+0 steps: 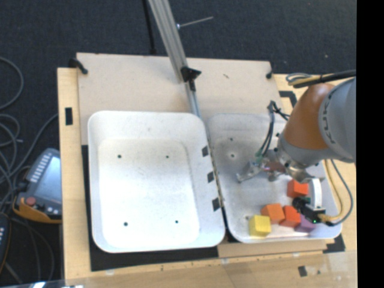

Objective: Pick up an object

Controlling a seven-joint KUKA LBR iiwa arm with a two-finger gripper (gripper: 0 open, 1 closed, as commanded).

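Right bin (231,134): small blocks clustered in the near right corner. Yellow block (260,225) nearest the front wall; orange block (274,212) just beside it, red-orange block (292,216) further right, a purple piece (306,225) at the rim. A separate orange block (297,189) lies just under the wrist.

Claw (252,171) is low over the bin floor, pointing left; whether it is parted or closed, cannot tell. Blocks lie right of and nearer than the claw, apart from it. Left bin (150,179) alongside.
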